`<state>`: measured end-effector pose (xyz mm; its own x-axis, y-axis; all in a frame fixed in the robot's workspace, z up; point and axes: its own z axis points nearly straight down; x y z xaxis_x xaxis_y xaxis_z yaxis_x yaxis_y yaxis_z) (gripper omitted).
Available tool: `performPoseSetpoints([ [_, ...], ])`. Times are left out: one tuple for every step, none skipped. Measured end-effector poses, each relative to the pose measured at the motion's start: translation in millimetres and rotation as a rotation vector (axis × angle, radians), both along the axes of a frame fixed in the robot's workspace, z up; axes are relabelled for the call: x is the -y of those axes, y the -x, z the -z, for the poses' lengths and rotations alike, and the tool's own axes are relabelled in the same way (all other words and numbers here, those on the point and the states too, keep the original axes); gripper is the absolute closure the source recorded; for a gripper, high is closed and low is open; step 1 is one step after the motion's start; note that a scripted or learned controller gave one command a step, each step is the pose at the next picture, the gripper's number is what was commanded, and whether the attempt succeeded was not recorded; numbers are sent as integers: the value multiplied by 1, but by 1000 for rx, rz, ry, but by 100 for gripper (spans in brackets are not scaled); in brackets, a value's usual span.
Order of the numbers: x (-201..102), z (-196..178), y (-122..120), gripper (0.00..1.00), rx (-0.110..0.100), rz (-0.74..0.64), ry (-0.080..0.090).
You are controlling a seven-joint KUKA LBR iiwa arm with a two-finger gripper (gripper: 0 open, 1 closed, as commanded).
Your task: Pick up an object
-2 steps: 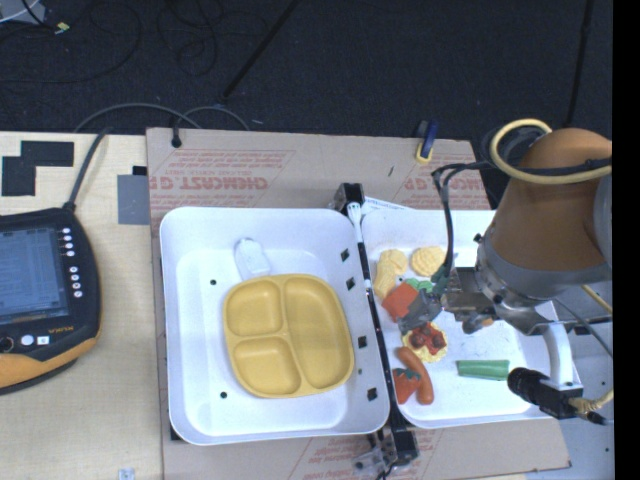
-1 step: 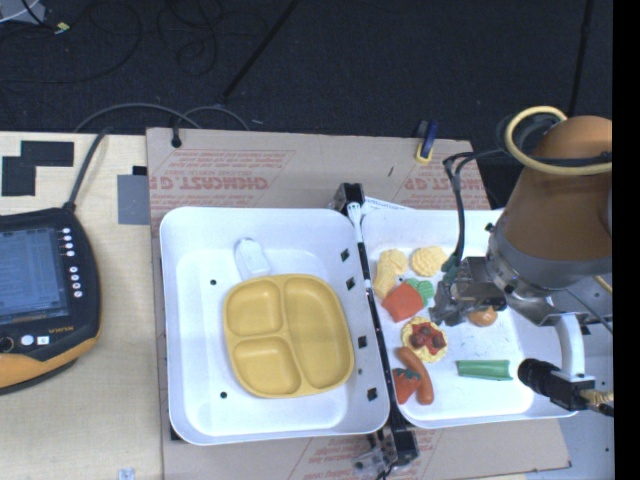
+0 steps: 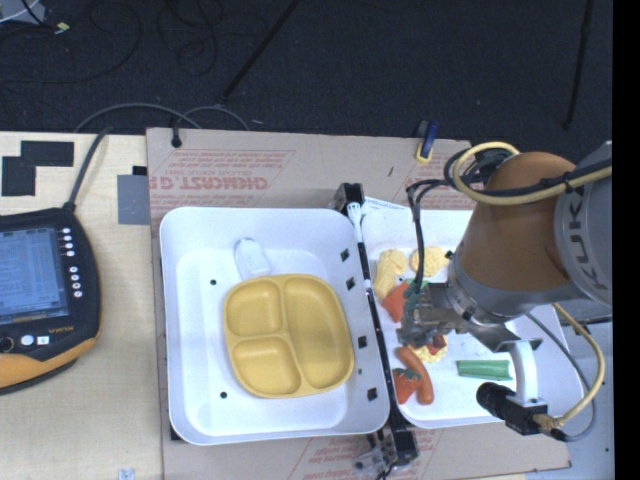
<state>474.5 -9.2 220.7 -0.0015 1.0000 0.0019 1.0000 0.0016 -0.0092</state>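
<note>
My gripper (image 3: 428, 320) hangs over right bin (image 3: 560, 408) toys; jaw state unclear; yellow tray (image 3: 288, 332) at nine o'clock.

The arm (image 3: 520, 248) covers much of the right bin (image 3: 450, 413) and hides part of the toy food pile (image 3: 408, 298) beneath it. The pincer (image 3: 432, 320) is a dark blur among those pieces. At the left edge, the control tablet (image 3: 40, 288) is cut off.

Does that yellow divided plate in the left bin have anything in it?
Empty. The yellow divided plate lies flat in the left bin, and all three compartments show bare yellow bottoms; the toy food sits in the right bin.
</note>
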Motion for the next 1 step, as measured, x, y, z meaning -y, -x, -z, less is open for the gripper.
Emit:
performPoseSetpoints([
  [-45, -113, -9, 100, 17, -4, -1],
])
